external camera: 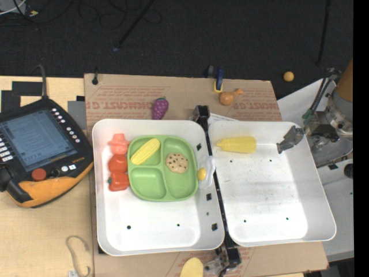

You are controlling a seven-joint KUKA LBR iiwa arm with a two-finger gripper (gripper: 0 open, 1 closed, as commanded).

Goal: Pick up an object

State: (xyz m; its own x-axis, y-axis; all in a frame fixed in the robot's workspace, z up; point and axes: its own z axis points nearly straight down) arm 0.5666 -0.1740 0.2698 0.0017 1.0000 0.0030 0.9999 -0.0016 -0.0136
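Note:
A yellow corn-like toy (236,145) lies in the far left corner of the right bin (277,212). The left bin (153,235) holds a green divided plate (155,186) with a yellow corn cob (144,150) and a cookie (177,163) on it. A red toy (118,172) and a pink-orange toy (119,144) lie to the left of the plate. My gripper (288,140) hangs over the right bin's far right edge, to the right of the yellow toy and apart from it.
A small yellow piece (202,174) sits at the seam between the bins. Behind the bins, on the cardboard, lie a purple grape bunch (160,107) and an orange toy (229,96). A teach pendant (40,149) rests at the left. Another yellow toy (192,267) lies in front of the bins.

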